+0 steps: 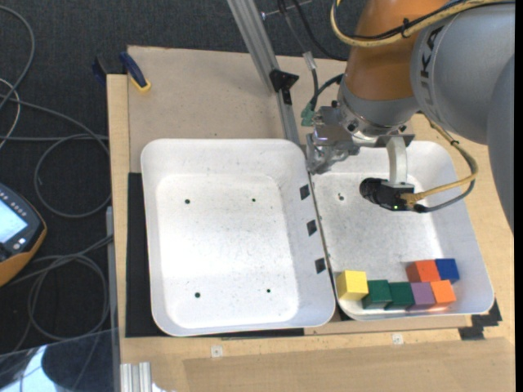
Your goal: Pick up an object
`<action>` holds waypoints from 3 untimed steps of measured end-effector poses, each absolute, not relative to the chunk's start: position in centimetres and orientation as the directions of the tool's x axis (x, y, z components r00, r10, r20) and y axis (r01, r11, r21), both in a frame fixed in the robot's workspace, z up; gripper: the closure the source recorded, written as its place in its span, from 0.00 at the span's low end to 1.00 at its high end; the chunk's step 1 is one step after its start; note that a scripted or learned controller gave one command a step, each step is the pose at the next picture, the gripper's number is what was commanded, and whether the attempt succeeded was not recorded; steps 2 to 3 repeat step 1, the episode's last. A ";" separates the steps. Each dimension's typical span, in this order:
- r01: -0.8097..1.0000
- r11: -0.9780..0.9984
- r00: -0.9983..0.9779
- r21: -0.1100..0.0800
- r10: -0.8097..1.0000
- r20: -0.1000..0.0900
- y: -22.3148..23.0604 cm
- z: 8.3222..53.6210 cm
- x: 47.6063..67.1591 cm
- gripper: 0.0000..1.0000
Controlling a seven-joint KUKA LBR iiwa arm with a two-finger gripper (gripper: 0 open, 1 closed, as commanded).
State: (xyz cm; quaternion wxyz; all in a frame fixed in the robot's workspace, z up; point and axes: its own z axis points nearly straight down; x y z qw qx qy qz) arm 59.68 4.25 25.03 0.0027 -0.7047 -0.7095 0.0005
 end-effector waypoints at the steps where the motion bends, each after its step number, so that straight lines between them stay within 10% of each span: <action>1: 1.000 0.006 -0.006 -0.004 1.000 0.003 9.0 23.9 59.0 1.00; 3: 1.000 0.006 -0.006 -0.004 1.000 0.003 9.0 23.9 59.0 1.00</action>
